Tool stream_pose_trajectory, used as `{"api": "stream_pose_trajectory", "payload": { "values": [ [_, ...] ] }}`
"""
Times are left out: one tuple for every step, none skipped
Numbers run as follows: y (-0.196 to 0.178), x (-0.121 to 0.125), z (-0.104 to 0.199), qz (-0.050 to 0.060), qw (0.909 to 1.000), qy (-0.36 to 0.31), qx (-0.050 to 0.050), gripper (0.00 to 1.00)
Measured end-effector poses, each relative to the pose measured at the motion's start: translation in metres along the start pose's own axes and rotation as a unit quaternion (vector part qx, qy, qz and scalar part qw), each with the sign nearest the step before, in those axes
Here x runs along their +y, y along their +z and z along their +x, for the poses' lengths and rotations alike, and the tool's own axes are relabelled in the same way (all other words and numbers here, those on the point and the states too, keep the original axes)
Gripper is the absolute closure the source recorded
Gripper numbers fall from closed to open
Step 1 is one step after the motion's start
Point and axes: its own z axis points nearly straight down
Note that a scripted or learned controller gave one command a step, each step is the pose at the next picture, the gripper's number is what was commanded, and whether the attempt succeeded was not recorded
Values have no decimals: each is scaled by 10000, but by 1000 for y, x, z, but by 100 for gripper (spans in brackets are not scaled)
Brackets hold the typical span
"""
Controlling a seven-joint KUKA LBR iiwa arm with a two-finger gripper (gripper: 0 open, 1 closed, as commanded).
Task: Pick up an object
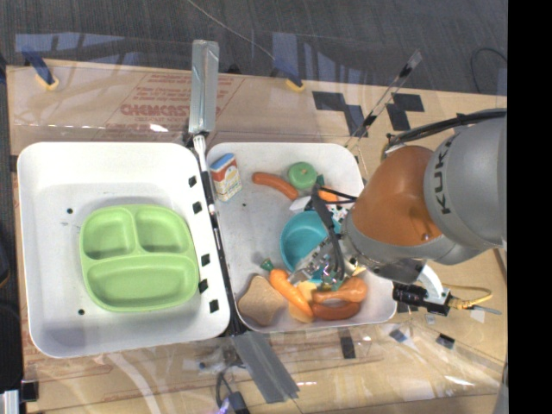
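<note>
The right bin [259, 231] holds a jumble of toy food. A teal cup [302, 235] lies on its side in the middle. Near the front sit a carrot [289, 291], a slice of bread [259, 302] and a hot dog [338, 298]. At the back are a small milk carton [225, 177], an orange sausage [274, 183] and a green apple [302, 175]. My gripper [328, 264] reaches down from the orange wrist, right beside the teal cup and just above the hot dog. The clutter hides how its fingers stand.
The left bin [43, 231] carries a green divided plate [138, 257]. A metal divider bar [203, 84] stands between the bins at the back. The arm's grey body [466, 188] overhangs the right bin's right wall. Cables trail at the front right.
</note>
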Motion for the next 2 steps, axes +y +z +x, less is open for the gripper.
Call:
{"api": "stream_pose_trajectory", "payload": {
  "values": [
    [9,20,-42,-24,9807,1957,-24,100],
    [-68,32,-51,34,9723,2337,39,100]
  ]
}}
